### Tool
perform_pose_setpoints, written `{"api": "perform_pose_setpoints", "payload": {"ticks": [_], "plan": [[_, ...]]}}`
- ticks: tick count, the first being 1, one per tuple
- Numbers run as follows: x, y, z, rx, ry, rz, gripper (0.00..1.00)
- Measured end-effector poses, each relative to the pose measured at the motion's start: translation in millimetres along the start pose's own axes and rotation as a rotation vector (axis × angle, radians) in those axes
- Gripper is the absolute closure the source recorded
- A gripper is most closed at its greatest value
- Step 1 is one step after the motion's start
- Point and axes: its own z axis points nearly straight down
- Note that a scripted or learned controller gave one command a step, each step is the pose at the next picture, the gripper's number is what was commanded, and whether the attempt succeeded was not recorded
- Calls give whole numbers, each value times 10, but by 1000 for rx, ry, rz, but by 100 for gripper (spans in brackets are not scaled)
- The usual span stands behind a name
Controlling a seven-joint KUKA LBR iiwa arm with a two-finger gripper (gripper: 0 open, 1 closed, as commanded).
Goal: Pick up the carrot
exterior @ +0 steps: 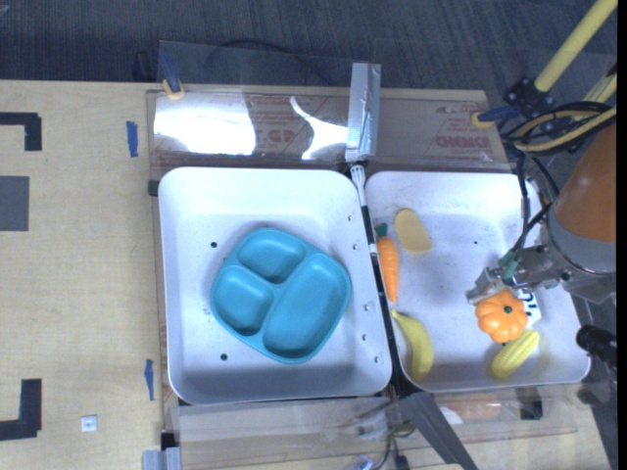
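Two white bins side by side. Left bin (186, 213): blue divided plate (281, 293), nothing else. Right bin (460, 213): carrot (389, 265) lying lengthwise, tight against the left wall by the divider, green stub pointing up the frame. Just past it a pale chip-shaped piece (412, 231), and a banana (416, 343) below. Looks like toy plastic, so probably light, stiff and a bit slick. Best grabbed across the thick middle, though that wall crowds one side. Further right, gripper (507, 280) above the little pumpkin (501, 318), well away from the carrot; can't tell its state. Yellow lemon-like piece (515, 353) nearby.

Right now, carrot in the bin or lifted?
In the bin: the carrot lies flat by the right bin's left wall, gripper apart.
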Motion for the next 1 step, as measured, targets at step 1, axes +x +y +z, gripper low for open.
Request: {"api": "perform_pose_setpoints", "payload": {"ticks": [1], "plan": [[-1, -11, 19, 4, 1, 1, 0]]}}
